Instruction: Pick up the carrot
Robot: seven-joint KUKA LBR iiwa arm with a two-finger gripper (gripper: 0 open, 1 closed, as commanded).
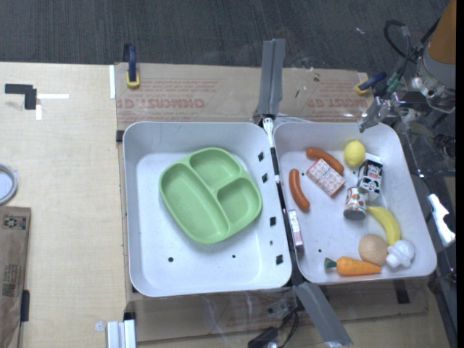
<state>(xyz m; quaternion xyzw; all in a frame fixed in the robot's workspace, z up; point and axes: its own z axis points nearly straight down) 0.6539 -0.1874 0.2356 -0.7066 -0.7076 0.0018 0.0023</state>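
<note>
The carrot [353,267] is orange with a small green top pointing left. It lies flat at the front edge of the right bin [415,187], just in front of a tan egg-shaped item [373,249]. My gripper [373,114] hangs over the far right corner of that bin, above and behind the yellow lemon [354,153]. It is far from the carrot, almost the whole depth of the bin away, and nothing is seen in it.
The right bin also holds two sausages [299,189], a pink box [325,177], a small milk carton [371,174], a can [354,203], a banana [386,222] and a white garlic bulb [400,253]. A green divided plate [210,193] lies in the left bin [138,216].
</note>
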